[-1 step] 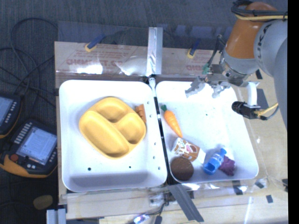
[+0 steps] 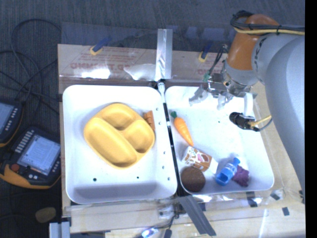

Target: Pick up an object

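Observation:
My gripper (image 2: 210,98) hangs over the far end of the right bin (image 2: 257,148), fingers spread open with nothing between them. An orange carrot (image 2: 182,128) lies below and to its left, near the divider. Toward the bin's front lie a small printed snack packet (image 2: 197,159), a brown ball (image 2: 193,179), a blue bottle (image 2: 227,172) and a purple lump (image 2: 241,176). The left bin (image 2: 79,182) holds a large yellow divided dish (image 2: 119,133) with a small orange piece (image 2: 148,117) wedged at its far right edge.
The grey arm with its orange band (image 2: 242,51) comes in from the upper right. A black fitting with a cable (image 2: 241,120) hangs off the wrist over the right bin. A metal post (image 2: 164,53) stands behind the divider. Handheld controllers (image 2: 29,152) lie left of the bench.

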